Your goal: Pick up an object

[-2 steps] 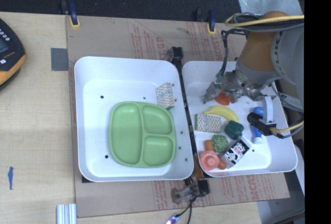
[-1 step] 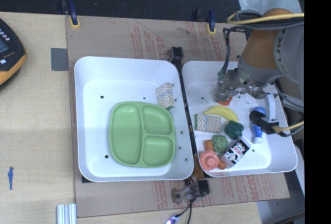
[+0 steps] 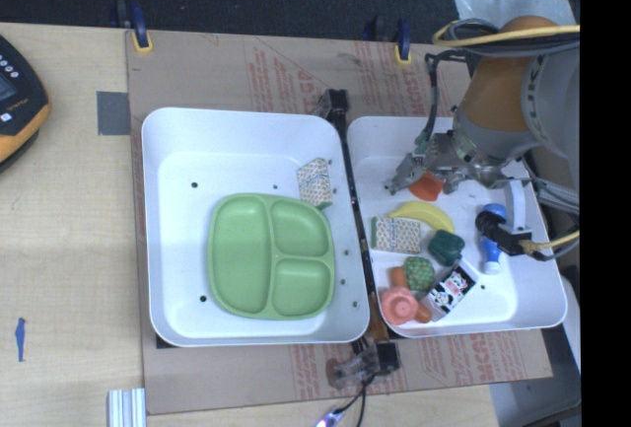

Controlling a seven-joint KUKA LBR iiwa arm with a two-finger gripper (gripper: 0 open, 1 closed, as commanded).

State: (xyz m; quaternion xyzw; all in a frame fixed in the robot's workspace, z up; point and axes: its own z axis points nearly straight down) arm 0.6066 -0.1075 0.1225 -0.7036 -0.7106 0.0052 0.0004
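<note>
One small orange-red object point(image 3: 426, 187) sits in the upper part of the right bin point(image 3: 537, 307), right under my gripper point(image 3: 431, 174), probably my pick target; I cannot tell its grip state, and the left bin point(image 3: 168, 218) holds a green divided plate point(image 3: 271, 257).

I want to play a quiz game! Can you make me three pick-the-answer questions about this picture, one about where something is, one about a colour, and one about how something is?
1. Where is the green plate?
A. left bin
B. right bin
C. on the bench

2. What colour is the banana?
A. blue
B. yellow
C. pink

3. How does the plate lie?
A. standing on its edge
B. upside down
C. flat, hollows facing up

Answers:
1 A, it fills the middle of the left bin.
2 B, the curved banana is bright yellow.
3 C, its three hollows all show.
</note>
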